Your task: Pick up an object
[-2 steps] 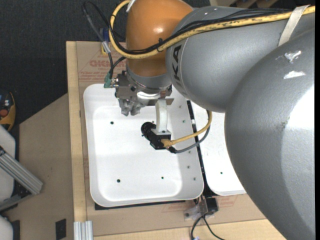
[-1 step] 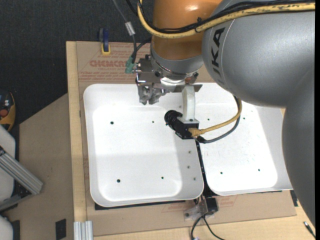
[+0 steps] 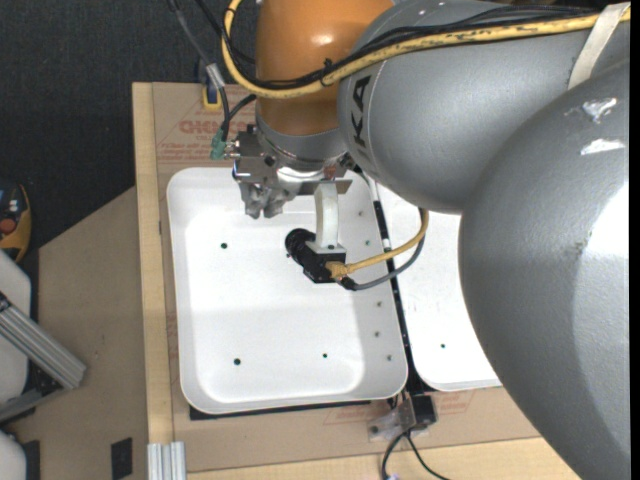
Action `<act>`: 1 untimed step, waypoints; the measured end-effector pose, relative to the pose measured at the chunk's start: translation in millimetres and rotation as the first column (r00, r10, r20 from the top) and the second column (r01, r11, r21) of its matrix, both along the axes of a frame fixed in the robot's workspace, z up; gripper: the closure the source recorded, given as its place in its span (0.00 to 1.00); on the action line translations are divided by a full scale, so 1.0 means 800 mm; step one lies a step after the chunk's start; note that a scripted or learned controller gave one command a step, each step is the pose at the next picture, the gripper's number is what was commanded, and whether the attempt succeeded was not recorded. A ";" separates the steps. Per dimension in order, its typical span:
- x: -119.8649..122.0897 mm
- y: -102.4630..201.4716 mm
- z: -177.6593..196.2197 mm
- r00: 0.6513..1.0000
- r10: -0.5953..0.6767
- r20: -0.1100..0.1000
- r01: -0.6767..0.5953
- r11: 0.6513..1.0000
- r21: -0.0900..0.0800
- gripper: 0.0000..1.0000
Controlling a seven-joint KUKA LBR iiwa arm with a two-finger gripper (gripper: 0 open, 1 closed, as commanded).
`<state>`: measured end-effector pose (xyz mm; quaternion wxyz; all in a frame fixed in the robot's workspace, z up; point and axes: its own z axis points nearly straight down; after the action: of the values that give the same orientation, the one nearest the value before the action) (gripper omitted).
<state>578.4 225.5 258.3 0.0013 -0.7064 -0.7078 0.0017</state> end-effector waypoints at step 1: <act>-0.015 -0.051 0.064 1.000 -0.005 0.008 0.005 1.000 0.001 1.00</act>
<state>566.3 184.4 309.5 -0.0011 -0.7082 -0.7060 -0.0016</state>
